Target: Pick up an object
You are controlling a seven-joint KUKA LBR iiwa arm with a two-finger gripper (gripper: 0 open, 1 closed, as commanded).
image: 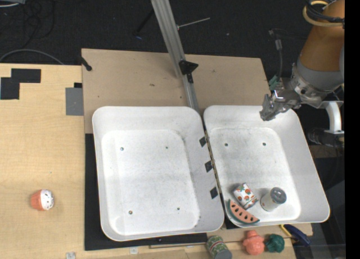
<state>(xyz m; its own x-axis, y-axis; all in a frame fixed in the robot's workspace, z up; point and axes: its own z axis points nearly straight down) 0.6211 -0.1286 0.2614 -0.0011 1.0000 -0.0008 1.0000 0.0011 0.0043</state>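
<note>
The gripper [272,108] is hanging over the far right corner of the right bin [295,140]; whether it is open or closed, I cannot tell. Well apart from it, three things are lying at the bin's near edge: a patterned cup [244,195], a grey cylinder [273,199] just beside it, and a watermelon slice [243,213] touching the cup's near side.
</note>
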